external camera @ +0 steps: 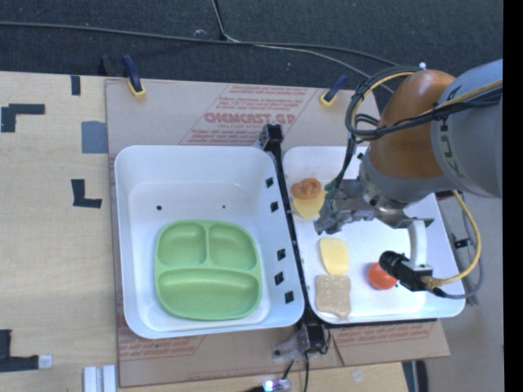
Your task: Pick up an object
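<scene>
Over the right bin, arm bent low, pincer near yellow food, grip state unclear.

Beside the white left bin — which holds a pale green divided plate — the right bin's food runs brown-topped bun, yellow slice, speckled tan bread, red-orange tomato. The arm above them is grey — banded orange.

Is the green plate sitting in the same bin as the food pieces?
No. The green plate lies alone in the left bin, while the food pieces lie in the right bin under the arm.
</scene>
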`<state>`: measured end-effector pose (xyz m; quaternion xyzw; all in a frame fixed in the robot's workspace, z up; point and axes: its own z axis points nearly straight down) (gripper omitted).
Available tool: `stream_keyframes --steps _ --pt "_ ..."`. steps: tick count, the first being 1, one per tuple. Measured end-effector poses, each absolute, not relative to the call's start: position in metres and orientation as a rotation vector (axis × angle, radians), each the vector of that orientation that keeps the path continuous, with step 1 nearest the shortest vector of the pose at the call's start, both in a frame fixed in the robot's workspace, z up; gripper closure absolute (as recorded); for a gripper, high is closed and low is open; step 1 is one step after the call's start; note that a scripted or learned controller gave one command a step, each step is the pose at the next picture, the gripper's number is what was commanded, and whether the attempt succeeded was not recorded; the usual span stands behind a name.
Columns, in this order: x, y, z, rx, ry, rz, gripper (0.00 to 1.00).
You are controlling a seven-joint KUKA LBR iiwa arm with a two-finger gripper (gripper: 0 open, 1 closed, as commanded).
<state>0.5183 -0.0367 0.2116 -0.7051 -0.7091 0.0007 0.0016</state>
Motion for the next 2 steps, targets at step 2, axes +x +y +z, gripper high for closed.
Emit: stream_keyframes --steps 2 --pt "0.505 0.068 0.231 -2.211 -2.229 -0.001 1.0"
